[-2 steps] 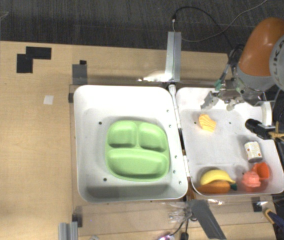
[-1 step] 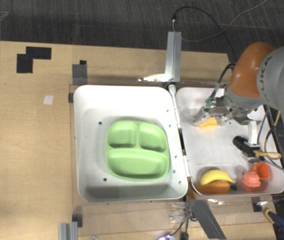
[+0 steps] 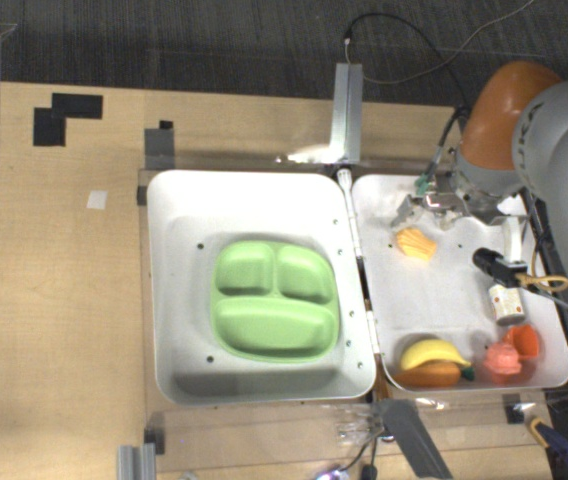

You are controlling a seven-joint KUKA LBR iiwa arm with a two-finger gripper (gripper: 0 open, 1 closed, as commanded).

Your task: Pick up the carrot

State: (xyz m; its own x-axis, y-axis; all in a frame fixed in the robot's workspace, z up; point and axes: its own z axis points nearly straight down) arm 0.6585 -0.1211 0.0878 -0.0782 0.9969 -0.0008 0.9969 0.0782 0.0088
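Hovering at the right bin's [image 3: 384, 268] far edge, my hand [image 3: 432, 206] was open, gripping nothing; the carrot [image 3: 432, 373] lay crosswise by the near edge, straight below.

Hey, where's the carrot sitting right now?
The carrot lies at the near edge of the right bin, just under the banana and left of the pink toy, far from the gripper.

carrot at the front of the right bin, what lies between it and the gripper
In the camera view, a yellow wedge and bare bin floor lie between the gripper and the carrot, with a banana against the carrot.
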